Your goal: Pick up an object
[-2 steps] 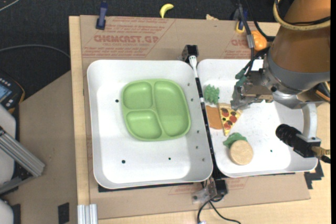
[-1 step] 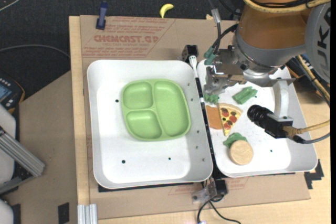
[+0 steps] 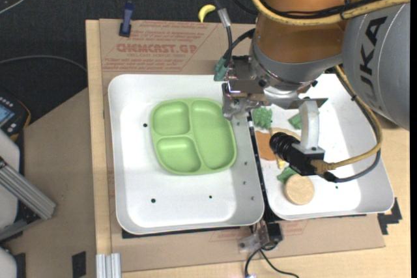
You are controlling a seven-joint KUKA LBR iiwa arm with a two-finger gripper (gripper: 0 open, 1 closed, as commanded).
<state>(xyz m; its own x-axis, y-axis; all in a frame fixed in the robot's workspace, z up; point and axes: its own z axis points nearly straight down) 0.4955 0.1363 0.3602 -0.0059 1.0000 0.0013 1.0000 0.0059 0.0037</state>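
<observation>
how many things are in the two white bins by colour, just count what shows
light green divided plastic plate: 1
small dark green scraps: 3
tan round flat disc: 1
orange-brown flat piece, partly hidden by the arm: 1
total: 6

Brown bench board (image 3: 163,52) bears two white bins touching, left bin (image 3: 130,166) and right bin (image 3: 342,124); blue clip (image 3: 126,19) at its far edge.
</observation>
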